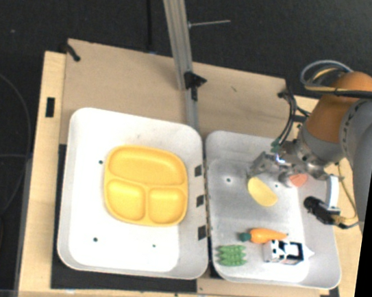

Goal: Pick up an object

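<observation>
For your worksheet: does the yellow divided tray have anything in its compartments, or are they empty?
Empty. All three compartments of the yellow tray in the left bin show bare yellow plastic.

A tan bench (126, 83) is seen carrying two shallow white bins side by side. The left bin (76, 232) is set just beside the right bin (320, 268), their inner edges nearly touching. A metal pole (180, 47) is mounted behind them on the bench.
</observation>
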Available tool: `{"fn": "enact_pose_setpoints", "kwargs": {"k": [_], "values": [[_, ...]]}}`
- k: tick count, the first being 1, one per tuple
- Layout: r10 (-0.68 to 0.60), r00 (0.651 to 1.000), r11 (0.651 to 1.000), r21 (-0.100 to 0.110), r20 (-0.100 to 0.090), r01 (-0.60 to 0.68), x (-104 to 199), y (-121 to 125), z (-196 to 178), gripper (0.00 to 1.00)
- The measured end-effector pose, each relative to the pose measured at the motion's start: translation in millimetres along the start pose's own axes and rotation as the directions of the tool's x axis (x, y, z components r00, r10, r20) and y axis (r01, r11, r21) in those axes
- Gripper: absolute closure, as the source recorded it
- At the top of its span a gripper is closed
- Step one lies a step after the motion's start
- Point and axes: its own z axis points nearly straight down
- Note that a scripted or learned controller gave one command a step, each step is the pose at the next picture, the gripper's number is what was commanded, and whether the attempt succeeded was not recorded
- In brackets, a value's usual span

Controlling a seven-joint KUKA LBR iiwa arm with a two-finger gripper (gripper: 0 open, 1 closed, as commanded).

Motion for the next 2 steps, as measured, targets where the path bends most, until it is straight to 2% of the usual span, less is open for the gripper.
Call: {"fn": "enact_pose_setpoints", "kwargs": {"k": [1, 2], "values": [[0.0, 1.0, 1.0, -0.007, 0.002, 0.0, -1.3, 1.9, -14.8, 1.0], [-0.002, 1.0, 1.0, -0.011, 0.006, 0.002, 3.2, -1.4, -77.0, 1.0]]}}
